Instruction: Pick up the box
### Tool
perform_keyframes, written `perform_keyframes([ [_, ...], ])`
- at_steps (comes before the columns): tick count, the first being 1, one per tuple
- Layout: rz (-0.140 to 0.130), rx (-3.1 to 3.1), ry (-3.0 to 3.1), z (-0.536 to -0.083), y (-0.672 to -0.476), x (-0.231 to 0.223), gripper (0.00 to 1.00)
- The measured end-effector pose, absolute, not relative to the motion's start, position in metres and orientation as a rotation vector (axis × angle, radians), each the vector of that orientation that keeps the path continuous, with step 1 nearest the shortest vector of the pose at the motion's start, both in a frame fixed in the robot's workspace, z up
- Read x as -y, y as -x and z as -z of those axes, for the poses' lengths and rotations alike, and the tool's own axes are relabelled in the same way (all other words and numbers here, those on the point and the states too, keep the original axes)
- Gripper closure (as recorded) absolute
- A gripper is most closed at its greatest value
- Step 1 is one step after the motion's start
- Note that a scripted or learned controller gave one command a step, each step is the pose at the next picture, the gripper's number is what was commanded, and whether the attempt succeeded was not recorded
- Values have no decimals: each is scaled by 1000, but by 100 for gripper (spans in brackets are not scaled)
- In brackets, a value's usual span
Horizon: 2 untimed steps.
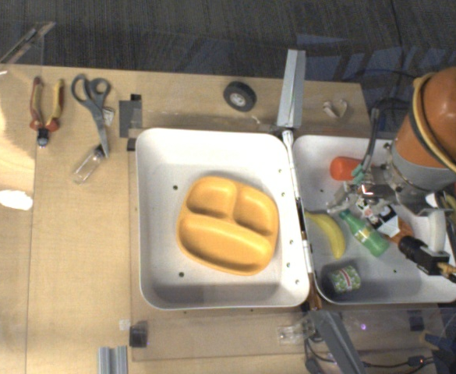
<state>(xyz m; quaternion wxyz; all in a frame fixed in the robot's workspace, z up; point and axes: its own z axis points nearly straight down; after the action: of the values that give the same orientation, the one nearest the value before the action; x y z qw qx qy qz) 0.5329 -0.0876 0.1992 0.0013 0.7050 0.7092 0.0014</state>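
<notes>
Bins sit side by side. A big yellow lump (229, 224) fills the left bin (153, 209). The gripper (365, 197) hangs low in the right bin (317, 156), over a green bottle (365, 234), near a banana (330, 233). I cannot pick out the box for sure.

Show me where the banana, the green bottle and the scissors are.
banana (330, 234): camera view, middle of its curved body.
green bottle (365, 234): camera view, middle of its body.
scissors (99, 109): camera view, near the pivot, below the handles.
</notes>
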Motion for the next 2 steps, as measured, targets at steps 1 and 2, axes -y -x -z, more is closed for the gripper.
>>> perform_keyframes([
  [1, -4, -2333, -2098, -183, -567, 163, 0],
  [2, -10, -2436, -1968, -89, -611, 119, 0],
])
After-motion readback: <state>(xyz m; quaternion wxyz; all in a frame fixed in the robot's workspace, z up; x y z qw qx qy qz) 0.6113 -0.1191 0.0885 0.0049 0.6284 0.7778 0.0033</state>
